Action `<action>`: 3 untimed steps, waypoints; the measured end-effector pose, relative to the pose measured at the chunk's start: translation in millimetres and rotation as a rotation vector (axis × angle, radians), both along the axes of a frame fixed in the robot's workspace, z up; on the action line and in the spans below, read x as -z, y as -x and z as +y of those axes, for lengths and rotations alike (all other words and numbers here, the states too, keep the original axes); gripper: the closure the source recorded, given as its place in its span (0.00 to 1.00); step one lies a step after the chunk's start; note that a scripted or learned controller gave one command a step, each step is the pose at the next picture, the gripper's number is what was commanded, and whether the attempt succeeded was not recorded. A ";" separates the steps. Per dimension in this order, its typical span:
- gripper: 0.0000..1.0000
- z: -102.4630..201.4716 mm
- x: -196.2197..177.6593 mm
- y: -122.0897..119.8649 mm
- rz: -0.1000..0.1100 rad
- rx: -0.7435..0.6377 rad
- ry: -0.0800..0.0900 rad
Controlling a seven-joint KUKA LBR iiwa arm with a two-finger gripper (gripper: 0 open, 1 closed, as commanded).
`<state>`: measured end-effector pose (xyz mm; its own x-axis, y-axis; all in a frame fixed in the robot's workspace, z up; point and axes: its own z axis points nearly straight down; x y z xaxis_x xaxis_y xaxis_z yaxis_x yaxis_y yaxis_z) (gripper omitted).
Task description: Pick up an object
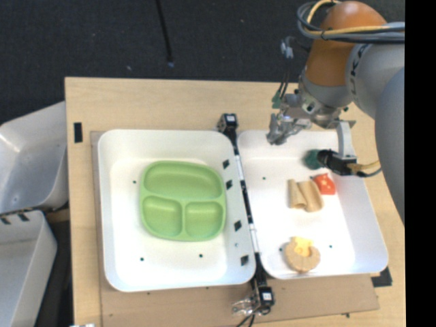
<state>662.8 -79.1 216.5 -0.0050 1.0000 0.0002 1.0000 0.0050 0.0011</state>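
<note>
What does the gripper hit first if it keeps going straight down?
Probably bare floor of the right bin near its far left corner: the gripper points there, no object beneath. Height is unclear.

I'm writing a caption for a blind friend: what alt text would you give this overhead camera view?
A grey and orange robot arm reaches in from the right, its gripper at the far edge of the right bin, which holds a tan block, a small red piece, a dark green item and a round tan toy. The left bin holds a green divided plate.
</note>
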 end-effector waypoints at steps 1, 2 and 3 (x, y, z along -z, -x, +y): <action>1.00 55.8 0.1 15.6 0.002 -0.001 -0.001; 1.00 104.9 -3.1 27.3 0.002 -0.001 -0.001; 1.00 156.2 -17.2 45.1 0.003 -0.002 -0.002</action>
